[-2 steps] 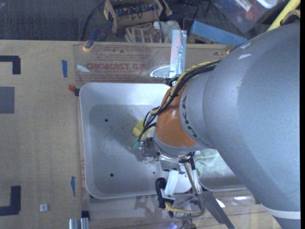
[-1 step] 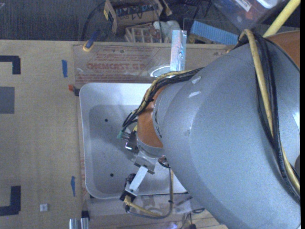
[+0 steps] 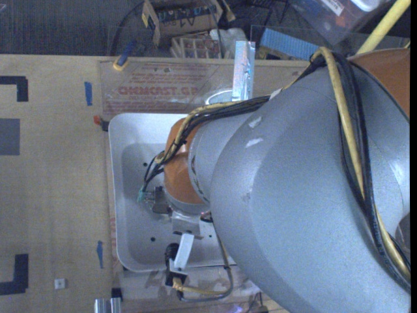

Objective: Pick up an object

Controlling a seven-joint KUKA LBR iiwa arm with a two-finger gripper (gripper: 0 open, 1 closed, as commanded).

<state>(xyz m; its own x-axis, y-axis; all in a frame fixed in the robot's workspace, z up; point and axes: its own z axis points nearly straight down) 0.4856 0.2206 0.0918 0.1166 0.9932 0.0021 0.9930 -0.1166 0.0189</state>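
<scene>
Object in sight: a small green piece [image 3: 141, 196], and that's about all the view offers for picking.
Look: pale teal-green, tiny, with an angular outline; shape too small to call.
Where: in the left white bin [image 3: 124, 142], on its floor, roughly midway along the bin's left half.
Neighbours: right up against the dark cables and the grey end of the arm [image 3: 171, 204]. It may even be part of that hardware rather than a loose thing.
Pose: low and flat-looking, whether touching the floor is unclear.
Other marks: two dark specks [image 3: 144, 165] on the bin floor, one above the green piece, one well below it.
</scene>
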